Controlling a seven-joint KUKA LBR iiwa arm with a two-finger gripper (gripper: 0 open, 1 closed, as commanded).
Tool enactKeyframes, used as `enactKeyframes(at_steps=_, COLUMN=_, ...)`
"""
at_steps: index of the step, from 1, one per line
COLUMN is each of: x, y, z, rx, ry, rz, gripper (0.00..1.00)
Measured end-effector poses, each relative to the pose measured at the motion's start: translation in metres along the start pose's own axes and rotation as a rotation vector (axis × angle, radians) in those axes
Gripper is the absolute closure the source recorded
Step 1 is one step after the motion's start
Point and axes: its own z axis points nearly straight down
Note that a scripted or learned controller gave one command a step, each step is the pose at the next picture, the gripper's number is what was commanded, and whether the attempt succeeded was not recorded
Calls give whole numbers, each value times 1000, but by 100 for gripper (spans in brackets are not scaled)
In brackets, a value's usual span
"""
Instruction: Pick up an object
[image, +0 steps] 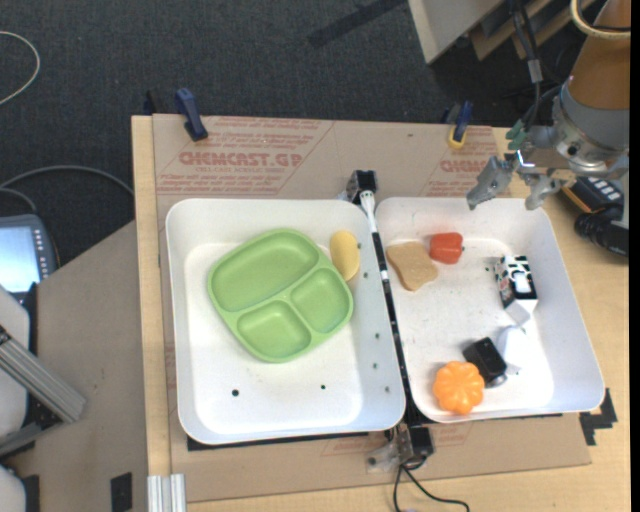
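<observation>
Tan bread slice (411, 265) (tip towards divider)

The brown paper-faced board (300, 150) lying on the table beneath the two bins carries red print. "CHEMCAST" reads large along its far edge, followed by letters that look like "G P"; smaller red lines around it, repeated further right, are too fine to read.

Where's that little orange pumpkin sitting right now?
The pumpkin lies in the right bin, near its front edge, touching a black object just behind it.
</observation>
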Motion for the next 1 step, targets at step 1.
enactKeyframes(at_steps=1, x=58, y=-106, z=103, rx=19, ry=6, rz=-2, gripper=0)
